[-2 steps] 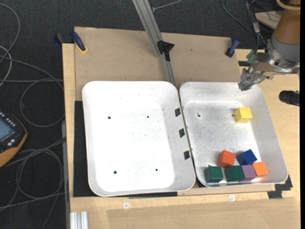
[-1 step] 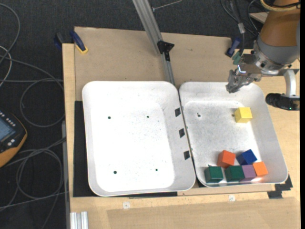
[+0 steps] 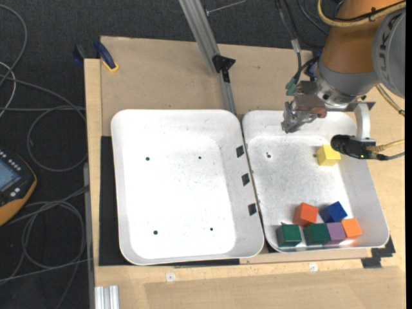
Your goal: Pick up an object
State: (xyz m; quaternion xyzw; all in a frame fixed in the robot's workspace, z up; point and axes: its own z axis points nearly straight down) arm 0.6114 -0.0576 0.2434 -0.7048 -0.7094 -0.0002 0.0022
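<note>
One view, from above: my pincer (image 3: 293, 122) hangs over far edge of right bin (image 3: 370, 201); whether fingers apart or together, cannot tell. Nothing seen between them. Step in hand, my guess: approach, target not yet reached. Yellow block (image 3: 327, 154) lies alone, near pincer; other blocks (image 3: 318, 224) cluster at near edge. Next: shift over yellow block, descend, close.

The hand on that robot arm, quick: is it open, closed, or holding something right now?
Hand: up over the far edge of the right bin, nothing visibly in it; open or closed cannot be told.
</note>
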